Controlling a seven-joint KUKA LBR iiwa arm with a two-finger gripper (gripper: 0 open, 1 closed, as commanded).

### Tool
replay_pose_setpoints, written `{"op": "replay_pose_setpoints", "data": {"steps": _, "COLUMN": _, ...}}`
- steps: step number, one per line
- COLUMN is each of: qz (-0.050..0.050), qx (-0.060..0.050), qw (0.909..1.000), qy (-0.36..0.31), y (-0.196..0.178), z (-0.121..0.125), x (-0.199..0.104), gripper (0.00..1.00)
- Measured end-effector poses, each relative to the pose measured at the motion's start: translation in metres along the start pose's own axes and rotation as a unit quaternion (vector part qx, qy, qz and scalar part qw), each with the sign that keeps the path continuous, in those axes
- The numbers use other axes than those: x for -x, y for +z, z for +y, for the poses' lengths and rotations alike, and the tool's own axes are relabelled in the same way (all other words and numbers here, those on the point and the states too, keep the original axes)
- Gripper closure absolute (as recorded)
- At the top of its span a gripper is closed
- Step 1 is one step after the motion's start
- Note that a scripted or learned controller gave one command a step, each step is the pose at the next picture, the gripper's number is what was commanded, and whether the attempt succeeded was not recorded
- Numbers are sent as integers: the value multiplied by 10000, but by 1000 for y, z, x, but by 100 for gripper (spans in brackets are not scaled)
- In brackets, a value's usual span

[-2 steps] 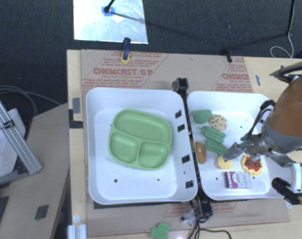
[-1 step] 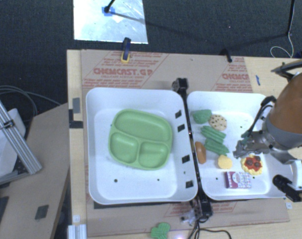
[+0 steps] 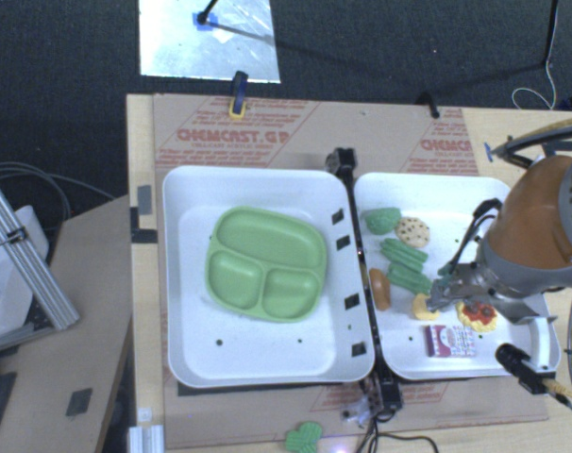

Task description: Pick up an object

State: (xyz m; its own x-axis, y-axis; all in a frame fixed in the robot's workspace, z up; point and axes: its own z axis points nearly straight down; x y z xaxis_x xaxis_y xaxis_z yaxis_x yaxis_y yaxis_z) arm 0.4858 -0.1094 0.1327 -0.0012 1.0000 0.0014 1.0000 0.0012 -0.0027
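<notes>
Gripper (image 3: 444, 295): finger state cannot be told | small yellow toy piece (image 3: 424, 307) just left-below tip | green bean pods (image 3: 406, 263) up-left, axis diagonal.

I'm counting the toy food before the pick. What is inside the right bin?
The right bin holds a green leafy piece, cookie, green beans, a hot dog, pizza and a red packet. The arm covers the far side.

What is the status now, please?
Gripper low in the right bin, finger state unclear. Nearest: yellow piece, green beans. Nothing seen held.
</notes>
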Motion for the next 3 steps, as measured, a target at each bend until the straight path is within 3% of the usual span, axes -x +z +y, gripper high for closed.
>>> {"op": "replay_pose_setpoints", "data": {"steps": 1, "qz": -22, "qx": 56, "qw": 10000, "qy": -15, "y": -49, "z": 45, "x": 17, "gripper": 100}}
{"op": "replay_pose_setpoints", "data": {"steps": 2, "qz": 2, "qx": 3, "qw": 10000, "qy": -24, "y": 11, "z": 68, "x": -10, "gripper": 100}}
{"op": "replay_pose_setpoints", "data": {"steps": 3, "qz": -13, "qx": 40, "qw": 10000, "qy": -18, "y": -9, "z": 98, "x": -3, "gripper": 100}}
